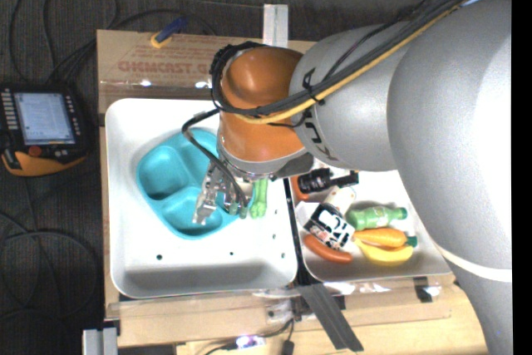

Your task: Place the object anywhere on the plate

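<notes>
**Green object at plate edge – release not yet due**

The gripper [218, 202] is seen over the right part of the blue plate [170, 170], which lies in the left bin [125, 262]. A light green, elongated object [258, 198] is seen just right of the gripper, beside the metal fingers [206, 208]. Whether it is actually pinched can't be told: the object appears alongside the fingers, not clearly btwn them, and the wrist hides the upper part. Finger spread can't be judged either.

Object location: at or just past the plate's right rim, over the white bin floor near the divider w/ the right bin [432, 262]. It is probably not yet over the plate proper.

Orientation: the long axis is seen running roughly top-to-bottom in the view, nearly vertical in the frame, w/ a slight lean. Which end is the head can't be told; the upper end is covered by the arm.

Doing the step well (judgement): the object should be carried leftward until its full length sits above the plate's compartments, not straddling the rim. It should be lowered close to the surface before release, so a long thin item isn't left to roll or tip off the raised edge. Long axis is best laid along a compartment, not across the ridge.

Other toy food items [374, 237] are left in the right bin.
</notes>
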